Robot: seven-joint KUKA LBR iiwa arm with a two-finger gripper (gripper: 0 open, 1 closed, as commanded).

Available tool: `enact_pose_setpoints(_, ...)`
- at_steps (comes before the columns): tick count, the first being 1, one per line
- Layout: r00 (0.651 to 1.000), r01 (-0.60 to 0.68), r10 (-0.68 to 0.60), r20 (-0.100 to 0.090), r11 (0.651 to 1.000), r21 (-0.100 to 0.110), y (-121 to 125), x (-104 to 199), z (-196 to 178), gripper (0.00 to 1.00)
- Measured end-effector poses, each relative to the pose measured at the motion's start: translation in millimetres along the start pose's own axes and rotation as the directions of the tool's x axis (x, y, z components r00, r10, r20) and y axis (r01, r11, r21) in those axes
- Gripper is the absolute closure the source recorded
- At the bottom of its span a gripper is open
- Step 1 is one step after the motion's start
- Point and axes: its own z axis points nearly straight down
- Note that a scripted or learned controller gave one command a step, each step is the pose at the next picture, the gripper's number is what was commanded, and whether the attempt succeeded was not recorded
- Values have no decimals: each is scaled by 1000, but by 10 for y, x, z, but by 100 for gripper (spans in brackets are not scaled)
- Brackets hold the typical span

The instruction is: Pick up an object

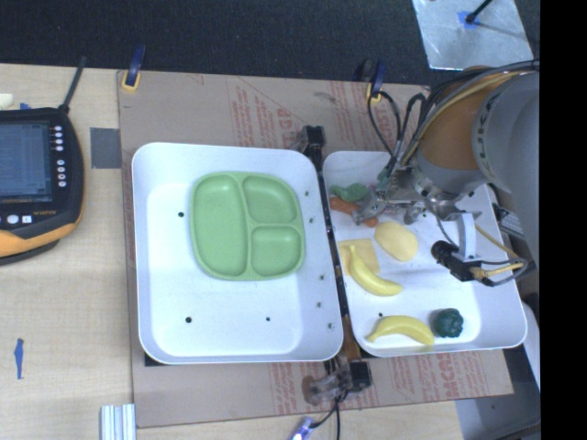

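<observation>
Cardboard covers the bench (pixel 229 108) under two white bins, and my arm (pixel 477 136) comes in from the right over the right bin (pixel 500 328). My pincer (pixel 381 200) hangs low at the far left part of this bin, among cables and metal parts, and I cannot tell if it is spread or pressed together, because the wrist hides much of it.

Just beside it lies a small orange and green piece, maybe a carrot (pixel 347 197), partly covered by my tool. A little nearer to the camera sits a pale yellow round object (pixel 396 241), and next to it a yellow banana (pixel 370 269) close to the bin's left wall. A second banana (pixel 401 330) and a dark green ball (pixel 448 323) rest near the front rim, almost touching each other. Bare floor in this bin is mostly on the right side, under my arm.

The left bin (pixel 165 319) holds a green divided plate (pixel 246 225) at its far middle, with wide bare floor around it. A tablet-like controller (pixel 32 181) is cut off at the left edge.
</observation>
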Motion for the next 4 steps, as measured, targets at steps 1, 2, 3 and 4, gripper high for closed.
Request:
enact_pose_setpoints(1, 1000, 0, 0, 1, 1000, 2, -504, 89, 6, 0)
enact_pose_setpoints(2, 1000, 1, -1, 0, 1000, 2, -820, 49, 8, 0)
enact_pose_setpoints(3, 1000, 3, -3, 2, 1000, 4, -822, 38, -92, 100)
enact_pose_setpoints(4, 1000, 0, 0, -1, 1000, -2, -7, 639, -1004, 100)
